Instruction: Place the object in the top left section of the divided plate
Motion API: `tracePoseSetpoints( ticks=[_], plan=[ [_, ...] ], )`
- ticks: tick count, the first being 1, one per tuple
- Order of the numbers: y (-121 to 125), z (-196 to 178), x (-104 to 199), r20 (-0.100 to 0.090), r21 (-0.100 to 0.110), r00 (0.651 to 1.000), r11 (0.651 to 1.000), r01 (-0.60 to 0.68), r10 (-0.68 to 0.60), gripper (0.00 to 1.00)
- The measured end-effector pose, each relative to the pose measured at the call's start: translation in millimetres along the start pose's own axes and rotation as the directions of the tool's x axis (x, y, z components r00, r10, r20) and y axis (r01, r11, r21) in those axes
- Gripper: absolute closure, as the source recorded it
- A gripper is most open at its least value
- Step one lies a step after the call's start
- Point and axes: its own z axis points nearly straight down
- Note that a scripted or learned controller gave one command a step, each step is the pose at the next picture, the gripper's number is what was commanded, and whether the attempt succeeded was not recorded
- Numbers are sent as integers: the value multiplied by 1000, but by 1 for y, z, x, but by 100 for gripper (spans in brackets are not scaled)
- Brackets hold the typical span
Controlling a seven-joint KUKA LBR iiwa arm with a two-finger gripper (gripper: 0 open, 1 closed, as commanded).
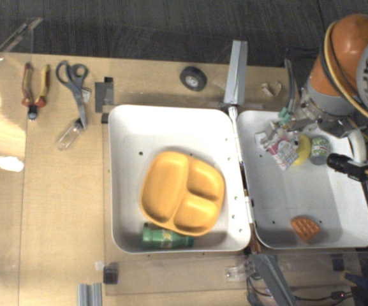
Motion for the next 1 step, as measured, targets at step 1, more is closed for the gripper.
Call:
tracePoseSetpoints(
  ticks=[1],
  plan=[
    [-17,31,88,-3,2,991,991,-133,133,100]
  ],
)
